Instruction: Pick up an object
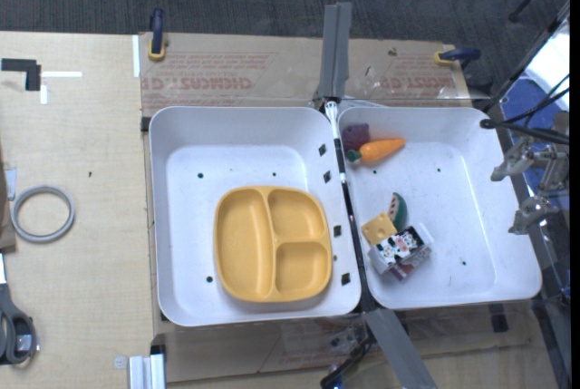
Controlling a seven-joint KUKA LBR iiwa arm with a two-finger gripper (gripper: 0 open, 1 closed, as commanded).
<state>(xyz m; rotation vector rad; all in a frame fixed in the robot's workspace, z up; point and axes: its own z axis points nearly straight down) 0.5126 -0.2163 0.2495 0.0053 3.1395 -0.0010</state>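
While carrot (pixel 381 150) lies by purple block (pixel 354 134) | watermelon slice (pixel 397 209) touches cheese (pixel 378 228) | jaws: cannot tell

Tape roll (pixel 42 213) and scissors (pixel 15 335) on the bench (pixel 82 151)

A divided plate (pixel 272 243) lay in the left bin (pixel 172 197); in the right bin (pixel 480 224), a toy carrot (pixel 381 150) lay behind a watermelon slice (pixel 397 209).

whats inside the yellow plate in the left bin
Nothing: all three sections of the yellow plate show bare. It lies flat in the left bin, so the bin floor under it is covered and cannot be seen.
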